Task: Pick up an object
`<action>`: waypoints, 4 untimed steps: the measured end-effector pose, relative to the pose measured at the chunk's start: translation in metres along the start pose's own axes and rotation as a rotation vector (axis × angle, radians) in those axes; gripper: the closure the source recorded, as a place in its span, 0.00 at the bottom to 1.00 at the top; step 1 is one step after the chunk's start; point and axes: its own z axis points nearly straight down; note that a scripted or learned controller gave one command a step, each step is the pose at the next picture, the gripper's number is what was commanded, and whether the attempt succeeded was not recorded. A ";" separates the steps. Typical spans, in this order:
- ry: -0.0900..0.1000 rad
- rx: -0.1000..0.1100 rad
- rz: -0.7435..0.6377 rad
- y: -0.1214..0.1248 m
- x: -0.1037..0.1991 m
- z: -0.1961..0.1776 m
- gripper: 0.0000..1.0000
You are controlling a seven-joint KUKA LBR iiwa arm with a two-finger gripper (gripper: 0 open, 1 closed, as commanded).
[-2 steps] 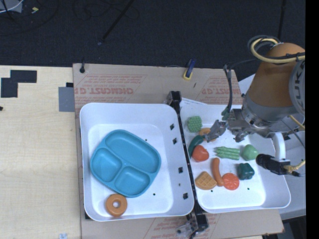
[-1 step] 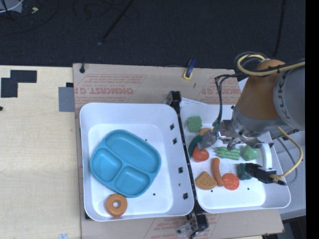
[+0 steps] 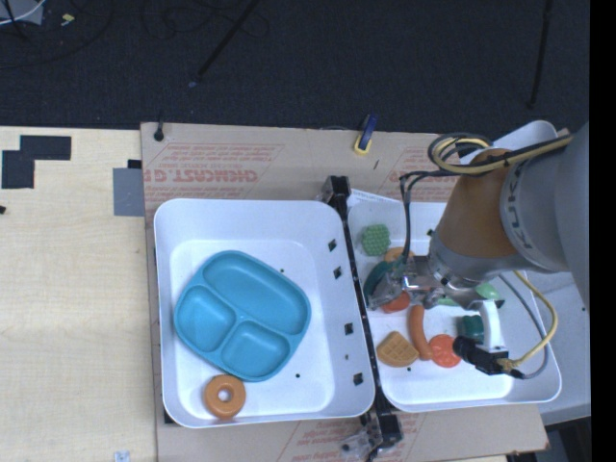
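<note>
Arm (image 3: 510, 219) hides right bin (image 3: 539, 393) middle; end effector (image 3: 397, 287) fingers unclear

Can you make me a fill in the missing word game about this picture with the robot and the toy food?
1. The blue divided plate lies in the ____ bin.
2. The donut sits just below the plate, and its color is ____.
3. The robot arm reaches over the ____ bin, where the toy sausage lies.
4. The round waffle-like toy near the top of the right bin is ____.

Missing words: left; orange; right; green
</note>
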 end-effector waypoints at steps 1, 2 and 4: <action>-0.001 -0.002 0.004 0.000 0.000 0.008 0.00; 0.000 0.000 0.008 -0.001 -0.001 -0.003 1.00; -0.001 -0.005 0.002 -0.012 0.000 -0.103 1.00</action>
